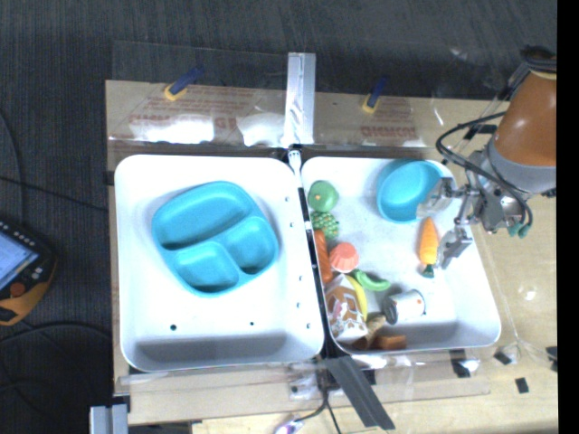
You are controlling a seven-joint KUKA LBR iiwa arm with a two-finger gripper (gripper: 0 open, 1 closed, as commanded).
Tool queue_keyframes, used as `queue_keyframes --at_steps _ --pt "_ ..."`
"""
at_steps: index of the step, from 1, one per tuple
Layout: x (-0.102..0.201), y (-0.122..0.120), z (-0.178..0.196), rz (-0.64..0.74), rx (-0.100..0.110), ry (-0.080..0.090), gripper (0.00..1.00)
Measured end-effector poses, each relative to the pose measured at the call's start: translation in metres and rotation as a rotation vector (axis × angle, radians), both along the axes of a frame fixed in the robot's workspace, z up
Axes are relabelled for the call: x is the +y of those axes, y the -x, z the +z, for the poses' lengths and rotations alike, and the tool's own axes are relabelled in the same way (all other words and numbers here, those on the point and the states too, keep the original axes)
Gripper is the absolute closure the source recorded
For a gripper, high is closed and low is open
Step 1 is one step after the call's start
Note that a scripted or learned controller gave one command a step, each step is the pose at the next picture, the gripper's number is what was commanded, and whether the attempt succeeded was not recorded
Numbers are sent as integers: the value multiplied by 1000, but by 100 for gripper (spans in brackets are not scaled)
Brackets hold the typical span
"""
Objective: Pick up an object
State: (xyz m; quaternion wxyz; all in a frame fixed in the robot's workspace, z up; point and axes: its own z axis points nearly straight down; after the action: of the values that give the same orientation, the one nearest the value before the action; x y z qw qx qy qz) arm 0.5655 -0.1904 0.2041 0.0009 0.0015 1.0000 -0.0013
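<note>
A pale wooden desk (507,287) stands on dark grey carpet (271,16) and bears two shallow white bins side by side. The left bin (145,333) holds a blue divided tray (215,236) near its middle, with bare white floor all round it, widest along the front edge.

The right bin (470,319) is crowded along its left wall: a green ball (322,194) at the back, then an orange-pink ball (344,257), a yellow and green piece (369,283), a small white cup (405,306) on its side and brown bits by the front wall. A blue bowl (407,190) sits in the back right corner. A carrot (428,242) lies upright in the view, near the right wall, just in front of the bowl. The bin's middle and front right floor are bare.

The arm comes in over the right rim, and its end effector (452,233) hangs just beside the carrot, over the bin's right edge. Whether it is wide or narrow I cannot tell, nor whether it touches the carrot.

A handheld screen (18,274) lies on the carpet at far left.
</note>
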Motion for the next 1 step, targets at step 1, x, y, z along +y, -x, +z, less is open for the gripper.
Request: queue_keyframes --at_steps 1 --pt "-33 -27 -114 176 -11 4 0"
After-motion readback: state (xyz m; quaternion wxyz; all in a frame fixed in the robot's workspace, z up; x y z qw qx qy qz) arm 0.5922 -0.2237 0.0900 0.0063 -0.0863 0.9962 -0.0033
